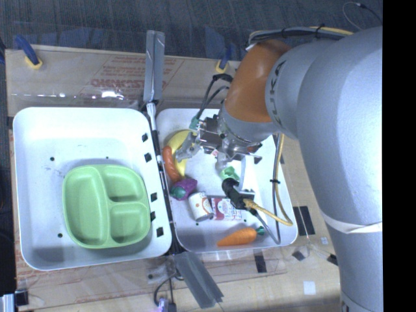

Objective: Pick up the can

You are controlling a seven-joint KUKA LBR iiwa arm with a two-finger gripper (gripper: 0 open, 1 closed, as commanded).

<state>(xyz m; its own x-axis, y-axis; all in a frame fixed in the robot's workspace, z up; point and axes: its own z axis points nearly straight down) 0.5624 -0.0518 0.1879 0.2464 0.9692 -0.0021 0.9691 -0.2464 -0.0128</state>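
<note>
The arm is being held over the right bin — the can is lying on the bin floor below it.

The can point(209, 207), white at one end with a red-and-white label, is lying on its side near the middle of the right bin point(195, 242), just below a purple toy point(184, 188) and above an orange carrot point(238, 237) at the front wall. A yellow banana point(179, 140) and an orange-red piece point(171, 164) are lying along the bin's left wall. The hand point(218, 145) is being seen under the orange band, above the can and apart from it; whether it is open or closed cannot be told, being hidden by the wrist and cables. A green divided plate point(106, 205) is resting in the left bin point(39, 125) — both bins are sitting side by side on the worktop point(78, 70).
</note>
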